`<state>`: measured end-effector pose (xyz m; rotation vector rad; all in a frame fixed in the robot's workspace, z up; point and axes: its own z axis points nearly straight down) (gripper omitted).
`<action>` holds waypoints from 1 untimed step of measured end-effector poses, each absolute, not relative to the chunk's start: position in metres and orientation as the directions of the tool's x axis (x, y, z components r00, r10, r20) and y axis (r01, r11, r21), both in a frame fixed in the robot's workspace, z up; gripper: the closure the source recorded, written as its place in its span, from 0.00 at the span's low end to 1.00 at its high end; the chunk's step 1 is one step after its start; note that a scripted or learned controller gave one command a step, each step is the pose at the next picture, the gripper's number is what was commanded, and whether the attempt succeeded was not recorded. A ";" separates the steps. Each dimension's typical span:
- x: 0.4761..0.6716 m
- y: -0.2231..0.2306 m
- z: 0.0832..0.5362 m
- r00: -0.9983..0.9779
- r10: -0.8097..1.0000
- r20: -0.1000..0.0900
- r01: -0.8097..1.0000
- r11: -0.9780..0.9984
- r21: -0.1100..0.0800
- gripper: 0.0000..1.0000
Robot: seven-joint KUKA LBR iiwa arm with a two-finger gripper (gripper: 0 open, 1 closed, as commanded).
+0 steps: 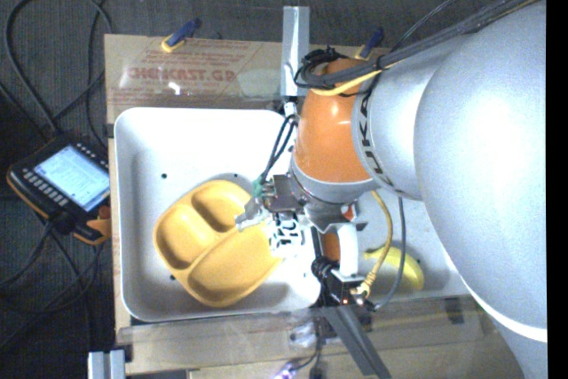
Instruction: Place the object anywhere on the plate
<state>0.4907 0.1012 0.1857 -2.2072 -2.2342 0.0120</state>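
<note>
Jaws (286, 231) sit at the yellow plate's (213, 242) right edge; their state is unclear, banana (399, 269) nearby

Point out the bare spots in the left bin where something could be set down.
Bare floor of the left bin lies along the top, between its upper rim and the yellow plate, and down the left wall. It is crowded at the plate's right edge, under the gripper.

bench (177, 75), two white bins (142, 138)

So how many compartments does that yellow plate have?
3 on the yellow plate: two small ones at its upper left, one large one at the lower right. The gripper overlaps its right edge.
</note>
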 end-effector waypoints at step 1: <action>0.490 0.101 0.192 -0.012 1.000 -0.007 1.000 0.012 -0.013 1.00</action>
